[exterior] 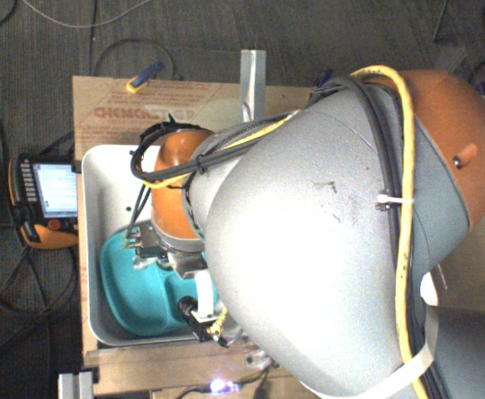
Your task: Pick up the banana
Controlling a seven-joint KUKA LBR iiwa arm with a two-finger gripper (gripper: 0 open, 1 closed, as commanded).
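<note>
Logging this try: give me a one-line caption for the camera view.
Grey arm reaches over the left white bin, its orange band above a teal object.

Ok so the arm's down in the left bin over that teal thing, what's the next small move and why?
Probably lift the arm a little. It covers most of the white bin, with the wrist low over the teal object and no banana in view; rising should uncover the contents.
</note>
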